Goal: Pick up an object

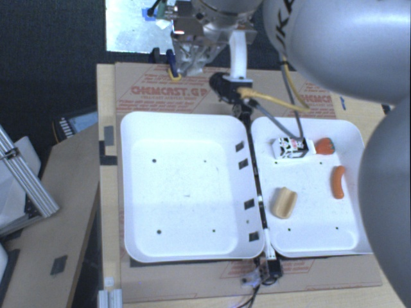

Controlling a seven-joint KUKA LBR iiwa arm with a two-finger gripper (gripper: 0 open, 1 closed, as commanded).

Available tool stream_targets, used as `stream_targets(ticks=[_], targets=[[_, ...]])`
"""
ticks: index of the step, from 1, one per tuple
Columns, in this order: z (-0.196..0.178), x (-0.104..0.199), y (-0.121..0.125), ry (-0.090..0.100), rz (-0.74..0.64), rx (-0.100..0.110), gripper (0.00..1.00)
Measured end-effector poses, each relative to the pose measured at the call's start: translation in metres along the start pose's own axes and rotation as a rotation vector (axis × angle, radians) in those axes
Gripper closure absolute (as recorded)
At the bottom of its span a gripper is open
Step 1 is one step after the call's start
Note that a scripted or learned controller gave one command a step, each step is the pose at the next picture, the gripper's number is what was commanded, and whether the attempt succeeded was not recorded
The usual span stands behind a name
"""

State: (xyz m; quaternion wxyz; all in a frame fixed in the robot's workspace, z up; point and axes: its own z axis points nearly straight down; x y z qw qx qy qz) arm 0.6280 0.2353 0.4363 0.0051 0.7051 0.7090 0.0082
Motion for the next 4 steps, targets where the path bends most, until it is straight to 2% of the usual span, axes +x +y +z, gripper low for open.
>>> stream_targets(ticks=[1, 2, 3, 4], targets=[[0.063, -0.08, -0.063, -0.008, 0.011, 0.027, 1.0], [0.056, -0.136, -0.145, -0.004, 0.01, 0.02, 1.0], [0.014, -0.088, -0.095, -0.002, -0.001, 0.01, 1.0], [0.051, -0.154, -0.145, -0.006, 0.01, 0.022, 1.0]])
